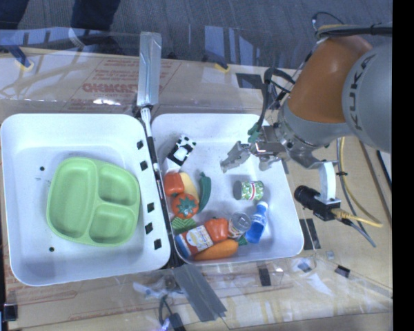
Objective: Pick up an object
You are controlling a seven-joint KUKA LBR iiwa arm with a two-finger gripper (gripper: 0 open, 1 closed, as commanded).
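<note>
The grey arm [345, 95] with its orange band comes in from the right and hangs over the right side of the right bin [279, 216]. Of the two shallow white bins lying side by side on the bench [362, 267], the left bin [21, 157] bears a green divided plate [93, 201] with three compartments, lying flat near its middle. The right bin holds a cluster of small things, most of them crowded toward its near left corner. A carrot [217, 249] lies at the front wall, touching a red-labelled bottle [201, 236] that lies on its side just behind it. A red and yellow toy piece [179, 193] sits against the bin's left wall with a dark green pepper-like piece [204, 188] curving along its right side. A blue bottle [257, 222] leans beside a clear cap or jar [240, 221], though the blur makes it hard to tell these two fully apart. A small can with a green and white label [250, 190] lies alone near the bin's middle right, apart from the cluster. A black and white checkered object [182, 149] rests near the back left. The gripper [236, 156] hovers above the bin's back middle, above and behind the small can, its two grey fingers spread apart with nothing between them.
</note>
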